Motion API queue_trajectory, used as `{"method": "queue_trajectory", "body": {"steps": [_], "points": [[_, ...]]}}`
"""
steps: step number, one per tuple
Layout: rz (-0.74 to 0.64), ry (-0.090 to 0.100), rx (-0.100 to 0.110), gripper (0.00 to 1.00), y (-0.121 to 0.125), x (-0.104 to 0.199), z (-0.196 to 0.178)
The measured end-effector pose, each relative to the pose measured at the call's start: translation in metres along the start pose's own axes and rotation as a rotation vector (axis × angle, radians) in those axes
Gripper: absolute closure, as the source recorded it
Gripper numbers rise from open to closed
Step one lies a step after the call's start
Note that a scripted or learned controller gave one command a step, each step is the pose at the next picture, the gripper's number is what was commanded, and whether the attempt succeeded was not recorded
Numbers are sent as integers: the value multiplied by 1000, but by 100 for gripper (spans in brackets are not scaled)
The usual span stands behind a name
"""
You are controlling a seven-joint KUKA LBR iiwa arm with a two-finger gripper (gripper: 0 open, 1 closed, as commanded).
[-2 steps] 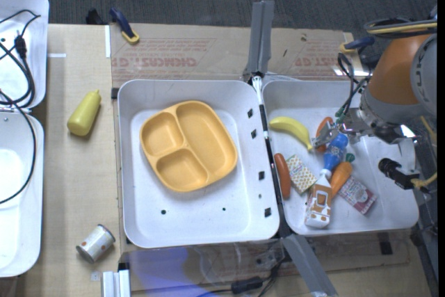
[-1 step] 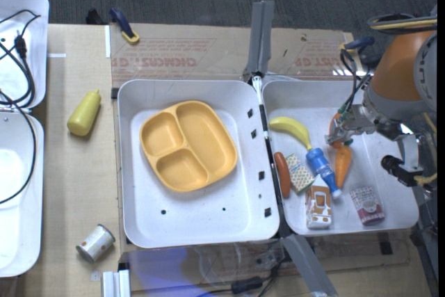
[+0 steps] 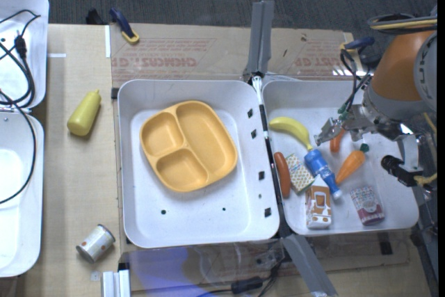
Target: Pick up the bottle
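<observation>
Small can [image 3: 94, 243] lay on worktop [image 3: 76, 177], label unreadable. Blue bottle [image 3: 322, 170] lay in rt bin [image 3: 410, 215], beside carton [image 3: 319, 205]. Jaws [image 3: 336, 127] stood wide, holding nothing. Cardboard [image 3: 181, 59] print read "CHEMCO", reversed.

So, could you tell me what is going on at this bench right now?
A grey robot arm with an orange band reaches in over the right bin, with its gripper hovering near the bin's back. The job is to pick up the blue bottle, which lies untouched on the bin floor among a banana, a sausage, a carrot and a small carton. The left bin holds a yellow divided plate.
</observation>
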State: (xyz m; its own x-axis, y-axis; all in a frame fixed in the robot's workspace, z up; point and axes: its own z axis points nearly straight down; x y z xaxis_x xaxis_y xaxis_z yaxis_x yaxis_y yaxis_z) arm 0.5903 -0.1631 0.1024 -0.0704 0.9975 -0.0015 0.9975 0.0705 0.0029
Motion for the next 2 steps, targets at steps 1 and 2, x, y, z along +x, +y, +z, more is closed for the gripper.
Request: {"method": "queue_trajectory", "body": {"steps": [1, 2], "points": [[133, 1, 5, 0, -44, 53, 11], [137, 1, 7, 100, -44, 52, 3]]}}
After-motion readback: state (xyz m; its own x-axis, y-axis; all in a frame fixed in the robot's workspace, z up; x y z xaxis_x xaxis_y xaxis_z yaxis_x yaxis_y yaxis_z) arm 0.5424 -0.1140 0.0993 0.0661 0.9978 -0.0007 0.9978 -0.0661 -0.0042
